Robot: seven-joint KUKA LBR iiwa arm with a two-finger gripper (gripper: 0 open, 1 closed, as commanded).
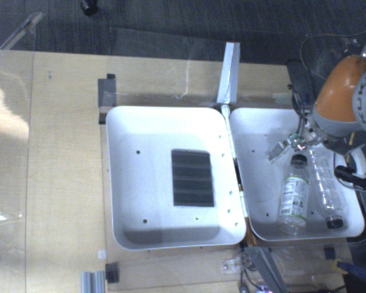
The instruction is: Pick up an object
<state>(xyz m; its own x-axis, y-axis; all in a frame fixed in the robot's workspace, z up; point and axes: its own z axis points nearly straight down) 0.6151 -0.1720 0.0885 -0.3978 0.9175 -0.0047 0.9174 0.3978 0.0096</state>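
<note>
My gripper point(291, 145) hangs over the upper part of the right bin point(256, 163), open, with nothing between its fingers. Just below it lies a clear plastic bottle with a white label point(293, 194), its black cap point(299, 160) pointing up towards the gripper. A second clear bottle point(324, 185) lies beside it on the right, with its black cap point(333, 223) near the bin's lower right corner. In the left bin point(128, 163), a black ribbed rectangular block point(192, 177) lies flat near the middle.
The grey arm with its orange band point(341, 96) reaches in over the right bin's upper right corner. A metal divider strip point(229, 72) stands behind the bins. Wooden bench surface surrounds both bins.
</note>
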